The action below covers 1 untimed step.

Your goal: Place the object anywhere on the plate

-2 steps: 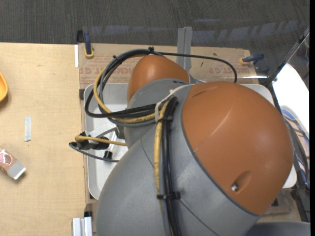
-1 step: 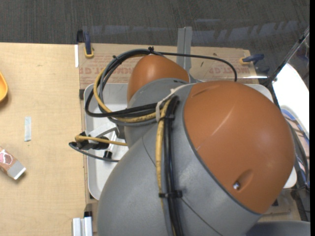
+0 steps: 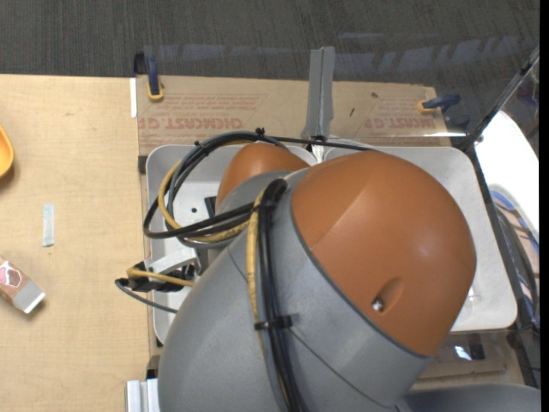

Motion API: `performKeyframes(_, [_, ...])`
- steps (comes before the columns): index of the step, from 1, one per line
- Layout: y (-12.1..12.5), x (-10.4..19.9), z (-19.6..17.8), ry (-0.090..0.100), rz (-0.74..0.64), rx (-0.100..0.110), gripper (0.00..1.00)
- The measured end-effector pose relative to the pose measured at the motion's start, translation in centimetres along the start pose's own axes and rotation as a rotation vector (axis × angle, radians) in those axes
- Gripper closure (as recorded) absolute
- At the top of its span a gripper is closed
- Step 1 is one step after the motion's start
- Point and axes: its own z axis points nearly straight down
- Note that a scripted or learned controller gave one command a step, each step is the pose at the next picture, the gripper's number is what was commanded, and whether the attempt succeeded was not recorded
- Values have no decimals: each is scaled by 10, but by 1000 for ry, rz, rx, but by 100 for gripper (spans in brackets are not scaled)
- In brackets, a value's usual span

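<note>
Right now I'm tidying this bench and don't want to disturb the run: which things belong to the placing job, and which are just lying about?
Part of the job:
- arm, reaching over the bins
- left bin
- right bin
The arm hides the plate and the object.

Lying about:
- small wrapped packet on the bench
- small pale strip
- orange thing at the left edge
- clamps on the cardboard

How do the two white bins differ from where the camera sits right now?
The left bin shows a narrow strip of floor and rim, crossed by black and yellow cables; the right bin shows a broader bare white patch. The arm hides more of the left bin than the right. Both are shallow, white, and partly hidden.
</note>
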Motion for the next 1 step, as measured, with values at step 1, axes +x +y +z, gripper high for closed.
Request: performKeyframes(1, [2,-1,-8,-4,-2,-3,100])
